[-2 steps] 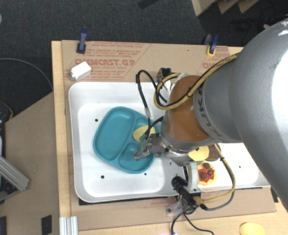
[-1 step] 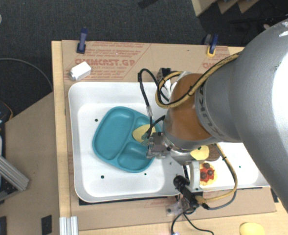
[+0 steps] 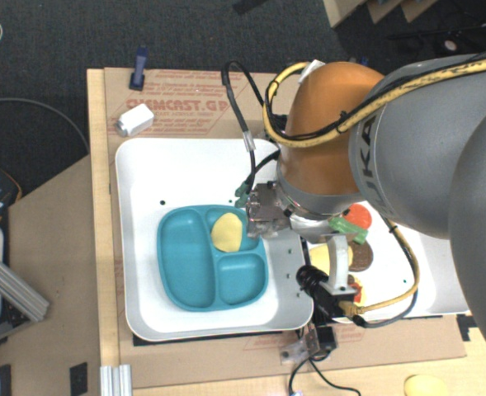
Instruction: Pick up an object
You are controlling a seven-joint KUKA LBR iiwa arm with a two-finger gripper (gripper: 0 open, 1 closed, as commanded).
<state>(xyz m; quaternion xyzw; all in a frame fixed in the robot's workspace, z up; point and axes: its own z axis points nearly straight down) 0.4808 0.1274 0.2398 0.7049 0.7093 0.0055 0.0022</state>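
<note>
Bench board [image 3: 181, 106] reads "SIMCAST" (faint).

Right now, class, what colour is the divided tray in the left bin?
Teal blue, seen clearly in the camera view: the divided tray lies in the left bin.

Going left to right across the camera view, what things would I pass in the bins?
Blue divided tray → yellow lemon-like object lying in the tray → green and orange toy → brown item at nearly the same point.

The grey arm [image 3: 424, 130] reaches in from the right; its orange band [image 3: 329, 118] faces up.
</note>
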